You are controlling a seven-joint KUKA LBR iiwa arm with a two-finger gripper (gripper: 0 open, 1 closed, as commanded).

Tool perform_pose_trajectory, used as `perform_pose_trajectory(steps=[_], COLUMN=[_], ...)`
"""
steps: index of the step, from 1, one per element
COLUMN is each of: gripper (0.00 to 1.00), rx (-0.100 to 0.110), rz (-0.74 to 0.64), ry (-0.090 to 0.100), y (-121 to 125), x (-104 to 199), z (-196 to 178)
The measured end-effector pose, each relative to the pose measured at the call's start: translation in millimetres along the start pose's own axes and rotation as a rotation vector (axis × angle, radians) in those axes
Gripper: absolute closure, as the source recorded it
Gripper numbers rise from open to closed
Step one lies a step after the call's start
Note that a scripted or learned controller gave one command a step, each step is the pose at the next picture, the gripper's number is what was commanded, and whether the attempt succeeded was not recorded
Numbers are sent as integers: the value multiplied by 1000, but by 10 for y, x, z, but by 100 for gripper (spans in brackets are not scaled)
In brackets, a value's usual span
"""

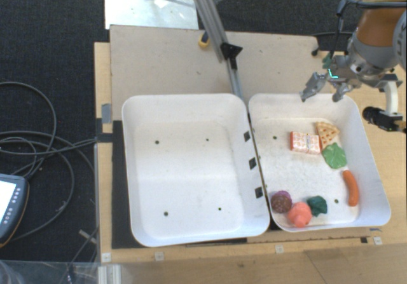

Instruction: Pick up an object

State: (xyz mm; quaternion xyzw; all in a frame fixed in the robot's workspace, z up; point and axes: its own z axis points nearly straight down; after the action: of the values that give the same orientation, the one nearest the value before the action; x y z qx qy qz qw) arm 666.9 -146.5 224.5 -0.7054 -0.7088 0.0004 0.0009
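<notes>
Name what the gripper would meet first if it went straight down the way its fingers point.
Probably the right bin's far rim or bare floor just inside it; the gripper hangs open above that edge, though depth is unclear.

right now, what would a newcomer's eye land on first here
Probably the cluster of bright toy foods in the right bin: a pink block, an orange sausage and a pink ball. Next, the gripper, open above that bin's far edge.
</notes>
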Motion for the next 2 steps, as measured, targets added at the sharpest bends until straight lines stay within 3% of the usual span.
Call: perform_pose_trajectory(steps=[1, 2], gripper=[0, 0], rx=[-4, 1], rz=[-2, 3], ry=[-2, -1], y=[8, -84], x=[0, -19], z=[-28, 533])
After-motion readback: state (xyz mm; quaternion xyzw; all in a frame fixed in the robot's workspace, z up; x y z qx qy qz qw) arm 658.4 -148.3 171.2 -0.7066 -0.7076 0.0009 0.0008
